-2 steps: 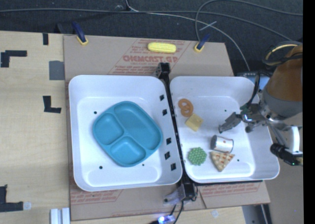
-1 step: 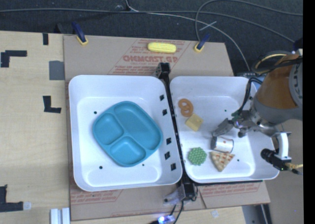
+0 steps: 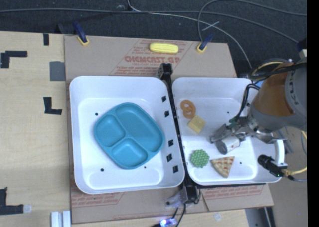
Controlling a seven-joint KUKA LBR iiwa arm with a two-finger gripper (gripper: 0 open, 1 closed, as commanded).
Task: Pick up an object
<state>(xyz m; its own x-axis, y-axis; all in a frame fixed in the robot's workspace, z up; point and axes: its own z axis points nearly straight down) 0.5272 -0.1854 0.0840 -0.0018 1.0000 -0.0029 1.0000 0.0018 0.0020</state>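
Observation:
The right bin (image 3: 214, 85) holds a brown pretzel ring (image 3: 188, 108), a pale yellow cube (image 3: 196, 124), a green knobbly ball (image 3: 200, 158) and an orange pizza-slice wedge (image 3: 223, 165). My gripper (image 3: 222, 140) hangs low over the bin's middle. It is right of the yellow cube and just above the wedge. I see none of these objects in the gripper. The grey arm with its orange band (image 3: 271, 99) comes in from the right.
The left bin (image 3: 79, 121) contains a blue sectioned tray (image 3: 128, 134). A yellow oblong object (image 3: 163, 48) lies on the cardboard behind the bins. Two clamps (image 3: 82, 36) (image 3: 203, 44) hold the cardboard's far edge. Cables trail over the dark floor behind.

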